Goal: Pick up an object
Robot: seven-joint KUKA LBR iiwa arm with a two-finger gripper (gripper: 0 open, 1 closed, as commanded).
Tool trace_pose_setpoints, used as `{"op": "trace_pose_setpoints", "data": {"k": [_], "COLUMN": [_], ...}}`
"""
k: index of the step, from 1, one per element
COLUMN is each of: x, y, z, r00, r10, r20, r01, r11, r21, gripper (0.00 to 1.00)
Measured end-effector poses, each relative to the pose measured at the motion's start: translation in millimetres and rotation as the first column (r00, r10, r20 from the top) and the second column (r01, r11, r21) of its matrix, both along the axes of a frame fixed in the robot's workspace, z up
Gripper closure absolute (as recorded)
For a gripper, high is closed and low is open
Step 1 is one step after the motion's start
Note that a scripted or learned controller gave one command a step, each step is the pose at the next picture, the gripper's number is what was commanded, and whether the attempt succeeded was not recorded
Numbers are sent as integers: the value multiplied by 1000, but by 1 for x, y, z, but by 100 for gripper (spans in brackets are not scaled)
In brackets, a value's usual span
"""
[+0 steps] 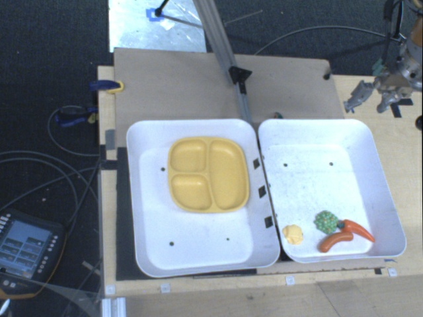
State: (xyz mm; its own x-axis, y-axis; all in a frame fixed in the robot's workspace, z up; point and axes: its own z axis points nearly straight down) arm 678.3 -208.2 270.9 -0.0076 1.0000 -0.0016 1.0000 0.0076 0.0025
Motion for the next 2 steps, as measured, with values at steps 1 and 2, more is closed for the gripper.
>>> {"op": "trace_pose_setpoints", "data": {"k": [1,2], "x": [0,-2], "y": [0,-2], "z": [0,-41], "r00": [1000,1000], "r10": [0,-5], "r20": [0,-3], "r01": [0,5], "r11": [1000,1000], "r21": [-1,0], "gripper": [0,0]}}
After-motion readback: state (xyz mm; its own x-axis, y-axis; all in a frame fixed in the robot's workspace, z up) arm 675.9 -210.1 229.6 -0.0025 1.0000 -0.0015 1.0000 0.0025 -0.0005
